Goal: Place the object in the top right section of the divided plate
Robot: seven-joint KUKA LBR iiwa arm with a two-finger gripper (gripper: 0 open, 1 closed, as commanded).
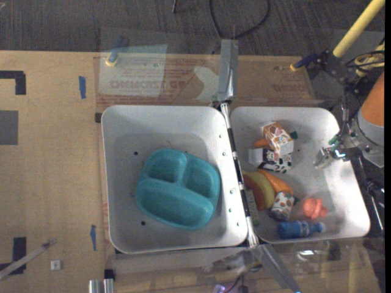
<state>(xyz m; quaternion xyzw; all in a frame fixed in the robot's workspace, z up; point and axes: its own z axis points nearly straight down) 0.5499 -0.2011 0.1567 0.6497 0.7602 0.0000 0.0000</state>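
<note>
The gripper (pixel 325 156) hangs at the right bin's (pixel 348 224) right edge; its finger state cannot be told. The teal divided plate (pixel 177 188) lies in the left bin (pixel 122 133).

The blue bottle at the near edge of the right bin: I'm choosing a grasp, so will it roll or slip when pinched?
The blue bottle lies on its side and looks rounded, so a push would probably roll it. Its surface looks smooth and may slip between fingers. It looks small, so likely light.
</note>
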